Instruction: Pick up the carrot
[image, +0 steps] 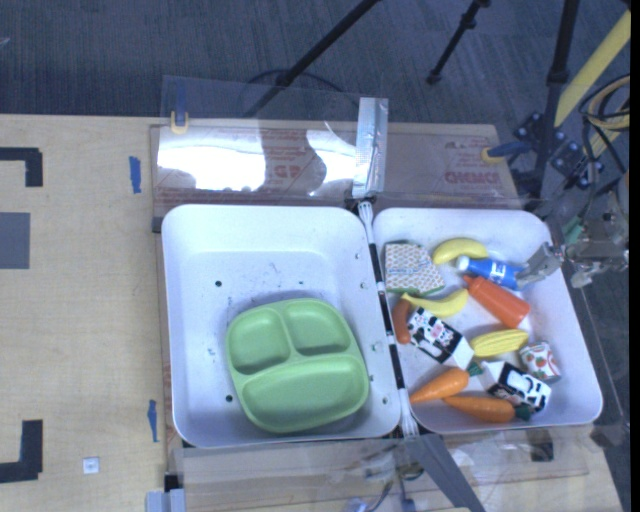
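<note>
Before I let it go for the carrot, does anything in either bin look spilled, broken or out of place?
Nothing looks spilled or broken. The right bin is crowded: toys lie jumbled and touching, and the carrot at its front edge lies against a second orange piece. The green divided plate sits slightly skewed in the left bin.

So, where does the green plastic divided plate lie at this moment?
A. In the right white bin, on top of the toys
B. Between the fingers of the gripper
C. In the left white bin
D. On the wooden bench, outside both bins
C: the green plastic divided plate rests flat on the floor of the left white bin, while the toy carrots and bananas lie in the right white bin.
</note>
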